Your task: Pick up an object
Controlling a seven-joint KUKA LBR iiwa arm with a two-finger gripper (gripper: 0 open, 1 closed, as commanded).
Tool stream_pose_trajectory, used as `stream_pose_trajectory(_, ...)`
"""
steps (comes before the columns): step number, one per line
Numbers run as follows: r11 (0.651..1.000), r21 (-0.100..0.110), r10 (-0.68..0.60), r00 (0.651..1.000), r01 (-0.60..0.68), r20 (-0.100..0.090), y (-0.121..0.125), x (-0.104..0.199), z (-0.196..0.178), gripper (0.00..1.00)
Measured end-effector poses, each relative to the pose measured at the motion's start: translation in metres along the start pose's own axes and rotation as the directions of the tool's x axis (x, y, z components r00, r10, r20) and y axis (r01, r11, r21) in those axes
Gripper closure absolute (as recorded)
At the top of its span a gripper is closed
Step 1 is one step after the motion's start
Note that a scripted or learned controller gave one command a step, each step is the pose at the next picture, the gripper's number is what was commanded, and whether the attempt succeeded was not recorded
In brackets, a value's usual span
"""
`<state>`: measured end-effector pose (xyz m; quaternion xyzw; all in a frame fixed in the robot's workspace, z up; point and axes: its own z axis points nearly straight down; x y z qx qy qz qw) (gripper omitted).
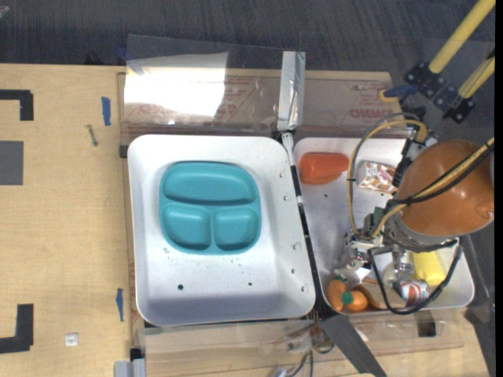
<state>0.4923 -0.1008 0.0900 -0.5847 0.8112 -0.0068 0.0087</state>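
Judging by looks, we take the small orange toy (348,296) in the right bin's (330,210) near corner for light, hard and slippery, best pinched across its middle. The gripper (368,259) hangs close above; its jaws we cannot tell.

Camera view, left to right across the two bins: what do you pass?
Teal divided tray in the left bin → orange block at the right bin's far left corner → gripper → yellow object beneath the arm.
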Motion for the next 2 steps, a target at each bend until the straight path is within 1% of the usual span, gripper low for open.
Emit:
stream_pose_trajectory(1,1.0,0.008,-0.002,1.0,0.002,0.006,-0.002,-0.004,-0.011,1.0)
stream_pose_trajectory(2,0.972,-0.01,-0.234,0.972,0.234,0.001,-0.014,-0.005,-0.001,1.0)
